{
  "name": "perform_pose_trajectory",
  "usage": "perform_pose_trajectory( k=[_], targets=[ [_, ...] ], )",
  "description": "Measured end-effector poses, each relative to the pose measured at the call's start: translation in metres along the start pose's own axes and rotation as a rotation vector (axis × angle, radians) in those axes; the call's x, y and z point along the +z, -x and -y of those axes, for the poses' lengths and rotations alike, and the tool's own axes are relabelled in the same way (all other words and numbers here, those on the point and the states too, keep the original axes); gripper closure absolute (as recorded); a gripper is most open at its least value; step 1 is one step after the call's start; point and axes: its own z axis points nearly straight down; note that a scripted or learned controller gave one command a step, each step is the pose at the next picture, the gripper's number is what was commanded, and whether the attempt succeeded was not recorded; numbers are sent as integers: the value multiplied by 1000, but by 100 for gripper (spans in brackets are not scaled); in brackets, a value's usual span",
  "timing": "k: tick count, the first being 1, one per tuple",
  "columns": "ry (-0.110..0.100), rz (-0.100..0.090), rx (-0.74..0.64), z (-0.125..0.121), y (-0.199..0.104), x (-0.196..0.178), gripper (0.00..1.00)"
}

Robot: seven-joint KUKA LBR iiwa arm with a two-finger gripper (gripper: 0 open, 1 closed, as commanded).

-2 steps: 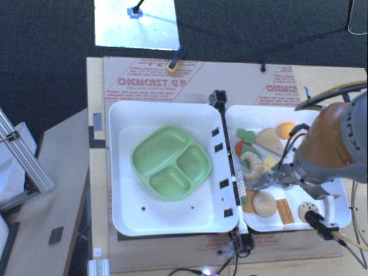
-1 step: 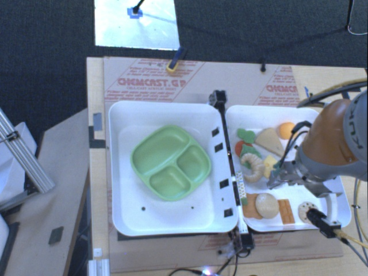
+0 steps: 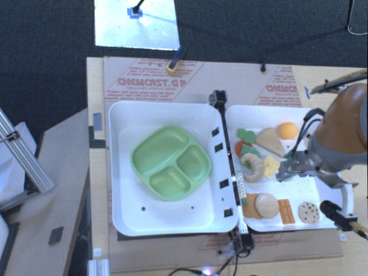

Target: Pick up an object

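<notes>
Camera view shows red lettering on the clear sheet (image 3: pixel 190 76) under both bins, reading roughly "CHEMCAST GP", repeated and partly upside down. The tool (image 3: pixel 286 173) hangs low in the right bin (image 3: pixel 339 223), its dark tip just beside a yellow block (image 3: pixel 271 167); whether it is spread or pressed together cannot be told, and nothing is seen pinched. Nearer than the tool lie a cookie (image 3: pixel 309 213), an orange wafer (image 3: pixel 286 210) and a bun (image 3: pixel 267 204). Beyond it sit a cheese wedge (image 3: pixel 270 141) and an orange ball (image 3: pixel 287 130). Far to its left, a green divided plate (image 3: pixel 171 163) fills the left bin (image 3: pixel 123 125). The arm (image 3: pixel 345 131) covers the bin's right part.
</notes>
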Motion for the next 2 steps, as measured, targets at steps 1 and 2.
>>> perform_pose_trajectory(
  k=[1,2],
  targets=[
    [4,1,0,3,5,-61,100],
    [1,0,0,2,5,-68,100]
  ],
)
